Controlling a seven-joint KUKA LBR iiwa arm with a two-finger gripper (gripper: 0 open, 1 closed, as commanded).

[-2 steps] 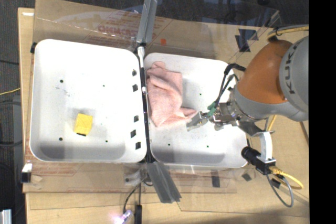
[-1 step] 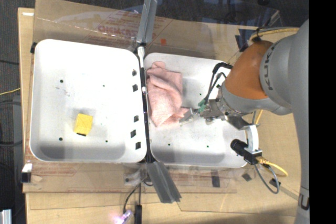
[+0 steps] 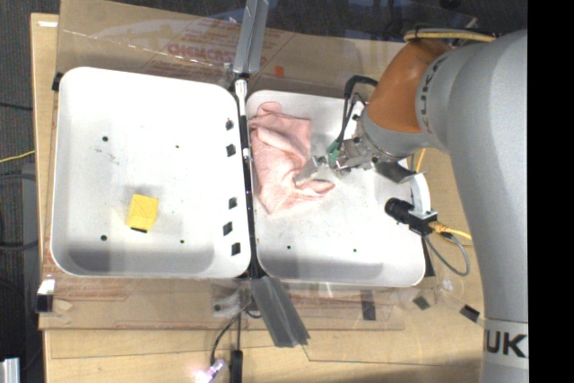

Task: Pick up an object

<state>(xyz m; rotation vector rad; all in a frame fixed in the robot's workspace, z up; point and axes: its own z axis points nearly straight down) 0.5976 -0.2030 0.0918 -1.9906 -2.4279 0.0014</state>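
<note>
Nearest the camera, at the lower left of the frame, a small yellow block lies alone in the left bin. Further in, at the centre of the frame, a crumpled pink cloth rests against the left wall of the right bin. The gripper sits low at the cloth's right edge, touching or just above a fold; whether it is spread or pinching the fabric cannot be told. For a good pick, it should likely bite a raised fold, close fully, then lift straight up. The worktop extends beyond, at the top.
</note>
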